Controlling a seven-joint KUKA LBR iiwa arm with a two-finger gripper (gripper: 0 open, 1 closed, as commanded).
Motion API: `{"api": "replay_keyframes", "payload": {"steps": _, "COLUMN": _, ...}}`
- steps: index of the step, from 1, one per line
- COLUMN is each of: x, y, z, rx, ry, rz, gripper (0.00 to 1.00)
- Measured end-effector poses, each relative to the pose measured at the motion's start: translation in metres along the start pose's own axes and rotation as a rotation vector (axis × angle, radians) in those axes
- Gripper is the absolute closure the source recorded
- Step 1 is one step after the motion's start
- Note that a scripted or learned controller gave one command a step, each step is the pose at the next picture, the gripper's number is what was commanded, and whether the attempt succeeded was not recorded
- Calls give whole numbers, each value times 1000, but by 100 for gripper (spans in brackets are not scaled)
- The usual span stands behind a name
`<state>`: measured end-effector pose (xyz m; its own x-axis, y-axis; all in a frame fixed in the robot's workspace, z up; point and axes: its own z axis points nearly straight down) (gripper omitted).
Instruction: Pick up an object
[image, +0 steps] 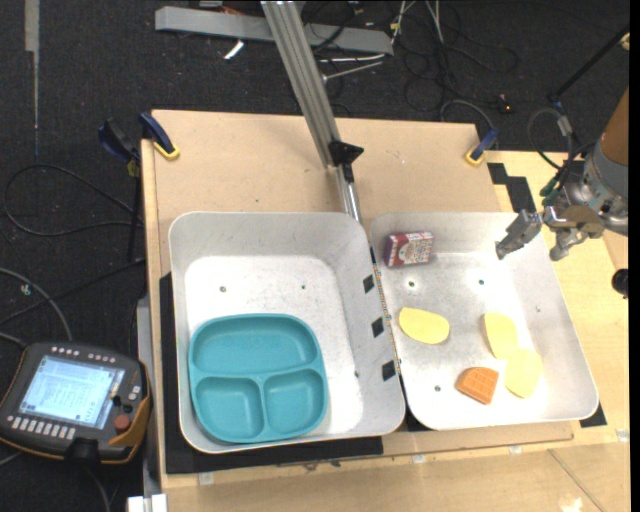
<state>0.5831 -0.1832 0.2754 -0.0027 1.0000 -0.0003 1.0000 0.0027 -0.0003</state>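
the gripper (538, 232) hangs above the upper right rim of the right bin (470, 405), its two fingers spread apart with nothing between them. every candidate for the pick lies in that right bin: a small maroon carton (410, 248) toward the bin's upper left corner, a yellow oval piece (424, 325) left of the bin's middle, two pale yellow pieces (500, 334) (523, 373) at the bin's lower right, and an orange waffle-like piece (478, 384) touching or just beside the lower of those two.

the step in hand looks like the approach, with no target reached yet. to do it well, i would choose a piece that stands apart: the yellow oval piece has bare bin floor all round it, so the fingers could straddle it without nudging a neighbour. the flat pieces lie low, so the fingers would need to come almost to the bin floor before closing. the carton is taller and likely easier to clamp, but it sits close to the bin's upper wall.

left of the right bin sits the left bin (200, 250), holding a teal divided tray (258, 378). a metal pole (310, 85) slants across the bench beyond the right bin's upper left corner, clear of the descent. a teach pendant (70, 400) lies far to the left of the bins.
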Motion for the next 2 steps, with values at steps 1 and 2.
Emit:
{"api": "replay_keyframes", "payload": {"steps": 1, "x": 0, "y": 1, "z": -10, "rx": -2, "ry": -1, "rz": -3, "gripper": 100}}
{"api": "replay_keyframes", "payload": {"steps": 2, "x": -14, "y": 71, "z": 10, "rx": -4, "ry": -2, "rz": -2, "gripper": 100}}
